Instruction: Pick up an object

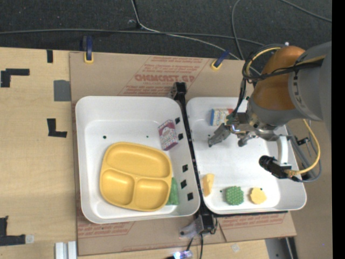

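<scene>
Two bins (pixel 86 144) | fingers (pixel 232 136) spread, grasping nothing, over right bin | blue-white packet (pixel 219 115) just beside

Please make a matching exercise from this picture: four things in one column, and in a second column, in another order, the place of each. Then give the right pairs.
Things:
1. yellow plastic divided plate
2. round green bumpy object
3. small maroon and white packet
4. small blue and white packet

Places:
A. right bin, far side, near the gripper
B. left bin, covering much of its floor
C. right bin, near edge, beside a round yellow piece
D. left bin, against the wall between the bins

Pairs: 1-B, 2-C, 3-D, 4-A
</scene>
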{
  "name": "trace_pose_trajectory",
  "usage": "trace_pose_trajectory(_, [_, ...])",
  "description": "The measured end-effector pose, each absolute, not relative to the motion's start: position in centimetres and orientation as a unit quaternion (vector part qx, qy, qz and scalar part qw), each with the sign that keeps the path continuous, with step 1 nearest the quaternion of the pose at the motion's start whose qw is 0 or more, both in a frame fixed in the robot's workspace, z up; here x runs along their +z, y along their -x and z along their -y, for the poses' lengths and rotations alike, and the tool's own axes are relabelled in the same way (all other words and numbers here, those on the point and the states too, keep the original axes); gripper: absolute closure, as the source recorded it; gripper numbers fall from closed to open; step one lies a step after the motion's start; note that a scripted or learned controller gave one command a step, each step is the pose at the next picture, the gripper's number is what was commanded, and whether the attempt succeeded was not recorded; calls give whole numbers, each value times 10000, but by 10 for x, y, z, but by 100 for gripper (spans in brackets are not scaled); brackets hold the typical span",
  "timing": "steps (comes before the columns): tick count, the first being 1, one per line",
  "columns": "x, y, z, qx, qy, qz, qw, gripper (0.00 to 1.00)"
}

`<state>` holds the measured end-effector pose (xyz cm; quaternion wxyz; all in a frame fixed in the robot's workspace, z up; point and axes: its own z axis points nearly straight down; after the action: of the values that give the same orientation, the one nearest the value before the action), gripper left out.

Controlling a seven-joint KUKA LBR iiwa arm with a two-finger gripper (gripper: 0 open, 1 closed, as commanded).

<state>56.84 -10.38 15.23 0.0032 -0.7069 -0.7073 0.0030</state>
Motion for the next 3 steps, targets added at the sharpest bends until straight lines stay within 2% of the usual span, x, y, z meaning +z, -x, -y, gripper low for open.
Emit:
trace_pose_trajectory(1, [89,-561,107,29,7070,7072,31,0])
trace_pose_trajectory(2, [103,-563,106,12,7063,7080,15,100])
trace_pose_trajectory(3, [164,-562,99,-14,7064,7078,-17,100])
